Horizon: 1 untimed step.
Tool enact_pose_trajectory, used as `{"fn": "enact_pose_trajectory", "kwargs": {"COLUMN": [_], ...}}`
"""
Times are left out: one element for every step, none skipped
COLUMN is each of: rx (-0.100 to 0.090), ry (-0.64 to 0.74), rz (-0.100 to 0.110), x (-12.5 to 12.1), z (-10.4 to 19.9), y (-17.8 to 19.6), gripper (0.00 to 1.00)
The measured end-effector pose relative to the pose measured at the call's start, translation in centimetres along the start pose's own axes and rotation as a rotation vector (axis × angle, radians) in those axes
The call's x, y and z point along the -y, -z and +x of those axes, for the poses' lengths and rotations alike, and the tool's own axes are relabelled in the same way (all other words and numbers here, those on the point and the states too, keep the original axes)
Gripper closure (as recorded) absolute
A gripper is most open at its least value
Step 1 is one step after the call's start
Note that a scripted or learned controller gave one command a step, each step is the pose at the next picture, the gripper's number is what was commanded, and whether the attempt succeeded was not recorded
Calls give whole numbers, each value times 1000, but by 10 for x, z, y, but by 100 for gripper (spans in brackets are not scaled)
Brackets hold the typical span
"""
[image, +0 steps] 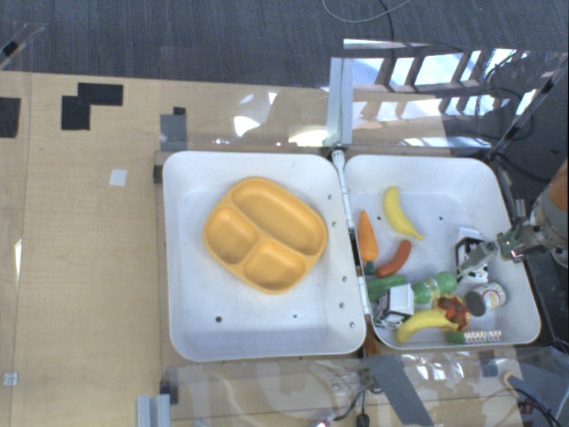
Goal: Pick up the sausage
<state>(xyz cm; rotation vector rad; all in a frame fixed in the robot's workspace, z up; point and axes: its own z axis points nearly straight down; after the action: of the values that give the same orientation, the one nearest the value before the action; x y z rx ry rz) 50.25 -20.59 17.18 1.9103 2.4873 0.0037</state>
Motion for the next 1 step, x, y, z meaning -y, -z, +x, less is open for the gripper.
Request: {"fn": "enact_pose_trajectory", "kwargs": {"rx": [0], "ry": [0], "rz": [0], "x": [0], "z": [0], "y": [0], "gripper": [0]}}
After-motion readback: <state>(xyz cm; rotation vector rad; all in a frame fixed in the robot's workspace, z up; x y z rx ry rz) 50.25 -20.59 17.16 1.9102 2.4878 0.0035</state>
